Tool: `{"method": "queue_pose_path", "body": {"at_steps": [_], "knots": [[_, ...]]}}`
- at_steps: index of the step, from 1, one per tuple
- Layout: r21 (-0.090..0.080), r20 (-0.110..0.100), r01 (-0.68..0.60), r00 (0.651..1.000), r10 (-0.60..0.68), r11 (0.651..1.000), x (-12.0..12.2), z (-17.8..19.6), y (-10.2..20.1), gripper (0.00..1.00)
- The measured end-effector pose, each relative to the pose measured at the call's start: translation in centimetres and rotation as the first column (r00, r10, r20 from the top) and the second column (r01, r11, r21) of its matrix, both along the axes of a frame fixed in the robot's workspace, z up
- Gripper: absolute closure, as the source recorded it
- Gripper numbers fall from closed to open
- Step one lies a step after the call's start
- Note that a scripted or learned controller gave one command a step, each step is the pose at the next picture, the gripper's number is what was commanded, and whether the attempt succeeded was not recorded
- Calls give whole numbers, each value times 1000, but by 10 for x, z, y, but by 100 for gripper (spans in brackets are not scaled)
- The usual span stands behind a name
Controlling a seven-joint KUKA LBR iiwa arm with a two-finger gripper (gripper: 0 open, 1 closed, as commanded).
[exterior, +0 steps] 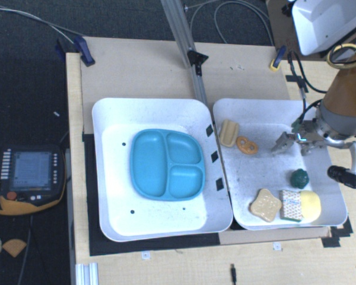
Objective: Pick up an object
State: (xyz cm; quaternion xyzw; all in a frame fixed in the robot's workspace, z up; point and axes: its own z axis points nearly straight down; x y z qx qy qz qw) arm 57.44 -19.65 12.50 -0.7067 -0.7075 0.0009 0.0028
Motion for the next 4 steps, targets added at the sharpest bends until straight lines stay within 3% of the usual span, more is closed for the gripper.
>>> {"method": "queue_pose_path", "body": {"at_steps": [1,2,3,4], "knots": [[-2,8,1,1000,-1,1000,2,15,-1,100],[-4,12,0,1000,0,1000,-6,71,2,100],[-4,10,0,1000,0,1000,-5,95,2,100],[-1,9,-5,1000,5,1000,8,101,51,100]]}}
